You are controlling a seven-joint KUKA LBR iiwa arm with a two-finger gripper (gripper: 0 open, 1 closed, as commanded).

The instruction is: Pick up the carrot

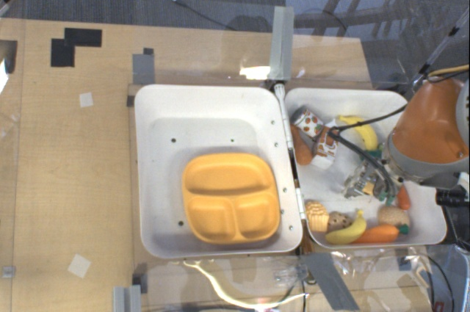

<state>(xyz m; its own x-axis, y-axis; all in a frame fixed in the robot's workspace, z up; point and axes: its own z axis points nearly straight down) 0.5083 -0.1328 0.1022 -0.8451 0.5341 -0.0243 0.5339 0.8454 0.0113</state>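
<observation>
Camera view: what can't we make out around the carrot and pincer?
- Pincer: small and tangled with cables in the camera view; whether it is open or shut cannot be told.
- Carrot: its left end sits behind the lower banana.
- Small orange piece: mostly covered by the arm; unidentifiable.
- Right bin: its right side lies under the arm.

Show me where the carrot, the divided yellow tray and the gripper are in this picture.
carrot [377,233]: camera view, middle of its orange body.
divided yellow tray [230,197]: camera view, ridge between its compartments.
gripper [360,186]: camera view, midway between its tips.
</observation>
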